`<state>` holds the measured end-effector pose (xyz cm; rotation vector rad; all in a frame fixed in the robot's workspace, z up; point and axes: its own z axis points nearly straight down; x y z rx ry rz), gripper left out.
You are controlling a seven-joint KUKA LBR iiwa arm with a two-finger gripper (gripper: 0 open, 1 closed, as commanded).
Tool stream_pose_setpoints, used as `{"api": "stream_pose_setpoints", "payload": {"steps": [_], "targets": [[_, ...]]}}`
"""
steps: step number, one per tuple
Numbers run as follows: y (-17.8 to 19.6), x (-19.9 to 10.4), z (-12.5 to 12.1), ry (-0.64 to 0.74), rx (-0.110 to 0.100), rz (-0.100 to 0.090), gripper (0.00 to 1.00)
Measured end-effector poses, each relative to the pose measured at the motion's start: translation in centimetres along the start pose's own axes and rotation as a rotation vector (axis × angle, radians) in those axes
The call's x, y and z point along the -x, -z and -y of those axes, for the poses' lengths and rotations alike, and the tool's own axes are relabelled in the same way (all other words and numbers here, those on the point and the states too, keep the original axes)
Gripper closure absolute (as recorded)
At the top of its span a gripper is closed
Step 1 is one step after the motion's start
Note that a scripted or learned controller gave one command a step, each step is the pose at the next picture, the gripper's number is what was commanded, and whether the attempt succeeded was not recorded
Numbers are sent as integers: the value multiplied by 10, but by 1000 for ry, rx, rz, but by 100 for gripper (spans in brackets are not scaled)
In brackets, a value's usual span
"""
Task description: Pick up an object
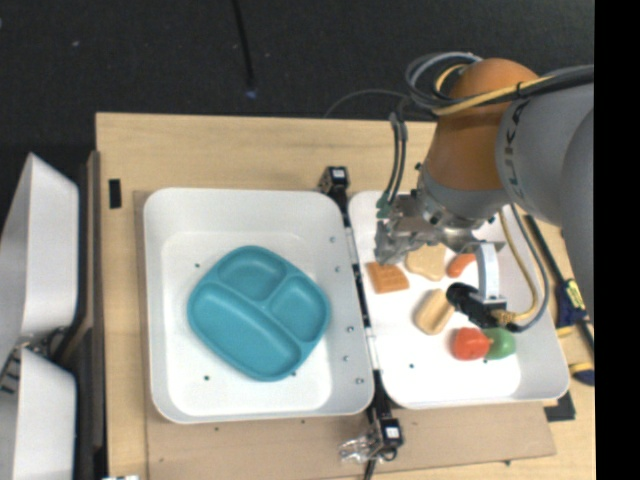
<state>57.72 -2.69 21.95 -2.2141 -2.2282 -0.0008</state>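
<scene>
Here, from above: gripper (393, 251) low over the right bin (540, 383), at its upper-left corner, just above an orange waffle (388, 278); jaws' state impossible to tell. Close by in that bin, a tan block (428, 261), a bread roll (433, 313), a small orange piece (461, 264), a tomato (468, 343) touching a green piece (501, 345). In the left bin (170, 368), a teal tray (259, 311), lying flat

Robot lab (bench (230, 148), two bins (170, 268))
</scene>
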Motion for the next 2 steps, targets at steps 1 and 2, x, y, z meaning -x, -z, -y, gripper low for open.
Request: {"api": "stream_pose_setpoints", "payload": {"steps": [1, 2], "targets": [[17, -54, 8, 2, 3, -1, 100], [29, -108, 21, 3, 2, -2, 100]]}}
